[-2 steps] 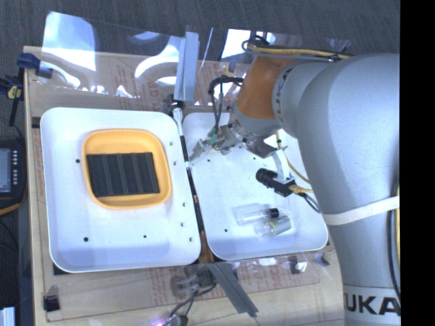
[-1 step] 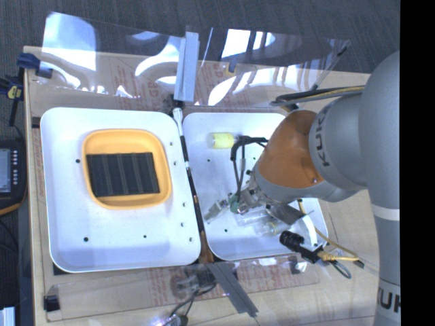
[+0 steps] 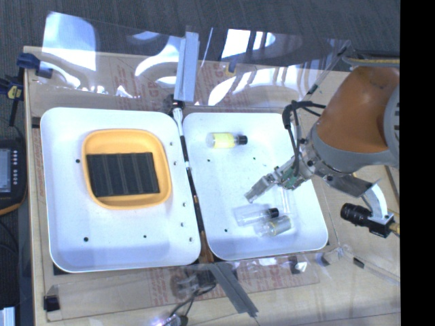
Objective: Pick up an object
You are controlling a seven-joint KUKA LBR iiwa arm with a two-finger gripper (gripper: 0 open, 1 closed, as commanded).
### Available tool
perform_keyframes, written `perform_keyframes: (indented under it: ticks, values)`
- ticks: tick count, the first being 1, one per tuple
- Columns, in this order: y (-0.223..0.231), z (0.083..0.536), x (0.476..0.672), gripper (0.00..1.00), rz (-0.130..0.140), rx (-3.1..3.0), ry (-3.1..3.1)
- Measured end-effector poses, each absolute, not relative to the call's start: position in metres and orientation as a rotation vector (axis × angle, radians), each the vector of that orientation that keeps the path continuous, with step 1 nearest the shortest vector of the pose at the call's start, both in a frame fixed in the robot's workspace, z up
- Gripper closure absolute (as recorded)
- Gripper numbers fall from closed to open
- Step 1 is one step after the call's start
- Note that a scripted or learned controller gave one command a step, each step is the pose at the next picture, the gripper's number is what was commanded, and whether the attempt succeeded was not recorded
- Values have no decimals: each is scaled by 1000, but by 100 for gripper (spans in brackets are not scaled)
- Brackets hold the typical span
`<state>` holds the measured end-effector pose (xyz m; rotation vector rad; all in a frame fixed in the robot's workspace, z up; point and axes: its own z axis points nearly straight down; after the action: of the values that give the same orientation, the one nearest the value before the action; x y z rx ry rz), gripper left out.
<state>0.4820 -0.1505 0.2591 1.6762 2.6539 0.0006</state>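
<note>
Arm [image 3: 357, 117] reaches in from right, wrist angled down-left over right bin [image 3: 224, 236]. Gripper [image 3: 257, 192] hovers above bin floor; jaws' state cannot be told. Just below it, two clear vials [image 3: 265, 221] lie side by side, long axes roughly left-right, slightly tilted. Yellow bottle [image 3: 225, 140] lies near bin's top, dark cap pointing right. Left bin [image 3: 61, 236] holds an orange tray [image 3: 124, 170] with a dark insert.

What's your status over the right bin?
Claw low in right bin, holding nothing visible. Clear vials just below it. Yellow vial apart, farther up. Nothing blocking.
</note>
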Motion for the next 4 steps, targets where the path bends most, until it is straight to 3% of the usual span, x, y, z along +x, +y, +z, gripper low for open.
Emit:
perform_keyframes:
  ticks: [1, 2, 3, 4]
  values:
    - [-169, 296, 491, 0, -1, 1539, 2738]
    - [-154, 227, 551, 0, -2, 1325, 2853]
    - [-202, 115, 648, 0, -3, 1344, 2844]
    - [-145, 96, 647, 0, -6, 1349, 2840]
